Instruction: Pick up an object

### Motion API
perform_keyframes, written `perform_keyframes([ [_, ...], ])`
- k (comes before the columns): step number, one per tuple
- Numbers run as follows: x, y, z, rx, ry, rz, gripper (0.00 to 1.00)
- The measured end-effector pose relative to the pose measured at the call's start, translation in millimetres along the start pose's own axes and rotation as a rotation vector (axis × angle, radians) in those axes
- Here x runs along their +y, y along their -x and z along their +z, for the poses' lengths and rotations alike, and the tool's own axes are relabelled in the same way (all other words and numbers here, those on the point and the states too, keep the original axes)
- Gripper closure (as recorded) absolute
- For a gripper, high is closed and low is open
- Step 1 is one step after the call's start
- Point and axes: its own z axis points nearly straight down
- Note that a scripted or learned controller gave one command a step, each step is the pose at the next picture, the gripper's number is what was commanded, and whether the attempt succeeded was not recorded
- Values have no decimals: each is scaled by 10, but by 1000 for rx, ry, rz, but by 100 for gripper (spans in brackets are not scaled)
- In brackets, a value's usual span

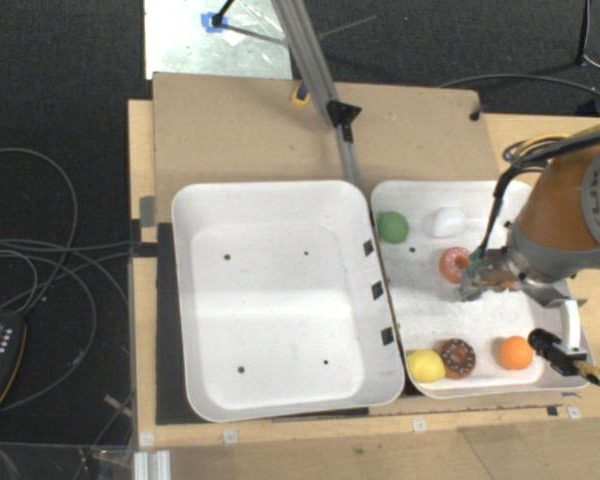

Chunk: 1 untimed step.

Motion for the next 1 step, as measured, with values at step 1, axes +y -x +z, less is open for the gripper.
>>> perform_keyframes([
  [1, 47, -4, -436, -1, 3, -3, 100],
])
